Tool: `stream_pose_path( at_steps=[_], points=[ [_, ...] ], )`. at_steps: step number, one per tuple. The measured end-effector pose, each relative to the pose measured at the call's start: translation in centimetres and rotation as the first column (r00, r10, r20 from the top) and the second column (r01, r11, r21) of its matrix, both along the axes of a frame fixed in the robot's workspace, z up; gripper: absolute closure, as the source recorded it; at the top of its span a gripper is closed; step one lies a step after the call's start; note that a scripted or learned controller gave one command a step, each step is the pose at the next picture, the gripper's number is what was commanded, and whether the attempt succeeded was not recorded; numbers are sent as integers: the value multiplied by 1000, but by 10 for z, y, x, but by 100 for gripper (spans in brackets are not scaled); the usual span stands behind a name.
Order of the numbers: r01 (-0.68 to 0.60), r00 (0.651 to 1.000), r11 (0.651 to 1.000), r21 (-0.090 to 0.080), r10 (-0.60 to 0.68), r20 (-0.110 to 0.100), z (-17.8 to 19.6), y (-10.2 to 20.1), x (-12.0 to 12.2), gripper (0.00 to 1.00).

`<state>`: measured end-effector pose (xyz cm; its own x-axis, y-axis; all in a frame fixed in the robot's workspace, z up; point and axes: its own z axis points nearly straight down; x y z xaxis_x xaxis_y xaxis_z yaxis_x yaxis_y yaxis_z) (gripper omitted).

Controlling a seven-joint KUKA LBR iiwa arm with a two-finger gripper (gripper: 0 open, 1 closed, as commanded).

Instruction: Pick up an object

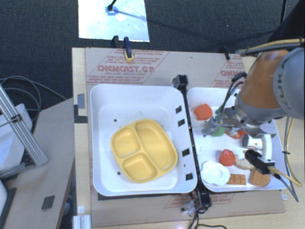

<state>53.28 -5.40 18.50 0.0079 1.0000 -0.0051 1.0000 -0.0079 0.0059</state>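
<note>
Legibly, red "CHEMCAST GP" lettering marks the board [125, 67] behind the yellow tray [143, 150]. Right of that tray, the tool [213, 126] overlaps a green object [218, 131]; its spread is indeterminate.

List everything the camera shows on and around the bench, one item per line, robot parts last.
left bin: 1, white, bench's left half.
divided tray: 1, yellow, three compartments, inside the left bin.
right bin: 1, white, beside the left bin.
orange-red piece: 1, upper left of the right bin.
green piece: 1, by the gripper, partly hidden.
red piece: 1, lower middle of the right bin.
white round piece: 1, front left corner of the right bin.
brown waffle-like piece: 1, front edge of the right bin.
clamp: 1, yellow and blue, bench's far edge.
arm: 1, grey and orange, over the right bin.
gripper: 1, dark metal, above the green piece.
</note>
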Motion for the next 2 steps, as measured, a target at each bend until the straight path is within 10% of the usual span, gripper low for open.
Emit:
stream_pose_path(
  at_steps=[1, 2],
  points=[
    [-3, 1000, 1000, 5, 3, -9, -105, -48, -49, 0],
    [-16, 1000, 1000, 4, 16, 2, -100, -35, 27, 0]
  ],
)
